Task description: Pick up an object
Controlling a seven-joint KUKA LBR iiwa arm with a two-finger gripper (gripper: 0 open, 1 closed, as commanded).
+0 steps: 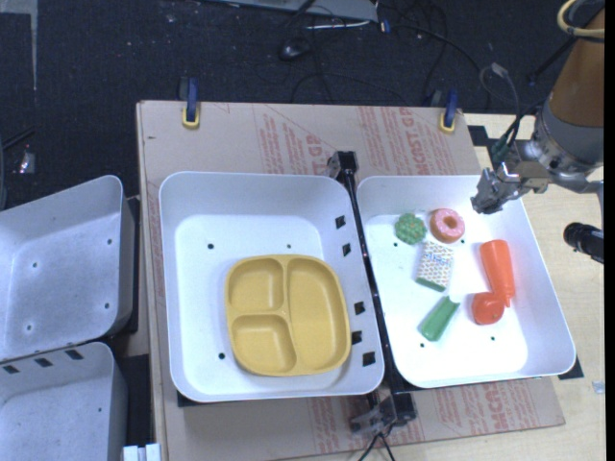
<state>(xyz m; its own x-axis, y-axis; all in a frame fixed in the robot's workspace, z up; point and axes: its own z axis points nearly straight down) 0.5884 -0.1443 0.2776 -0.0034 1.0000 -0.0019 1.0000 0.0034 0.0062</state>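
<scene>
two white bins (183,209) on cardboard-topped bench (269,133) | dark cabled floor (96,46) | gripper (488,200) state: cannot tell

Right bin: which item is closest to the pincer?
The pink donut, just lower-left of the pincer. The other right bin items lie farther away.

We count two white bins (183,257), one yellow tray (286,313), and five small toys (435,264).

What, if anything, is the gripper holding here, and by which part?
Nothing, as far as can be seen. The gripper hovers at the right bin's upper right edge, with nothing between its fingers. The donut lies apart, left of it.
</scene>
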